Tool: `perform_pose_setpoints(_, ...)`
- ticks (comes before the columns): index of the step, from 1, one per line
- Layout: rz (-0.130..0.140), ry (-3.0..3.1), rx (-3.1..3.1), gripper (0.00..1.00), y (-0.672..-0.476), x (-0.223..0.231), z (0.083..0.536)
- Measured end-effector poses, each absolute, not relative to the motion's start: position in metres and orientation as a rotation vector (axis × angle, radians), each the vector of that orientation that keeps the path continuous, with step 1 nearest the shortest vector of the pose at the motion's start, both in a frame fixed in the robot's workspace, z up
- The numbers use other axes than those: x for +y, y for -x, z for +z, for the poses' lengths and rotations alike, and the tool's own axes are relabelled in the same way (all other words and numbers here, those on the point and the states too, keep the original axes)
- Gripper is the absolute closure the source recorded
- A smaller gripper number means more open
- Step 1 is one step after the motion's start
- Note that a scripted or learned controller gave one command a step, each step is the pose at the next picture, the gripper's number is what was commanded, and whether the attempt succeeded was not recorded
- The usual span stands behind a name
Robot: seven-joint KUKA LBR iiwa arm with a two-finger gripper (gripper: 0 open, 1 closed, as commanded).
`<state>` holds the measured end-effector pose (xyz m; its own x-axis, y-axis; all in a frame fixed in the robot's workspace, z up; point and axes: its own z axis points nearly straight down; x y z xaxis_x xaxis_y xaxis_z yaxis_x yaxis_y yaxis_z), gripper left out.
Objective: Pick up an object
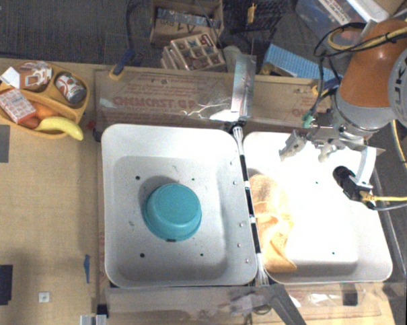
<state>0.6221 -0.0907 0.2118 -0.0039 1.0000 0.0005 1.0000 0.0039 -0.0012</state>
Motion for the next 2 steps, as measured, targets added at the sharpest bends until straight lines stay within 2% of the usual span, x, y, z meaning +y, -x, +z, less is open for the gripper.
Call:
perform_pose_setpoints(1,-0.010,2.086,-2.359,0.00,-0.585,-0.109,0.098)
perform_pose_setpoints(2,-0.018,2.007,-2.439,0.00,-0.541,-0.097,0.093)
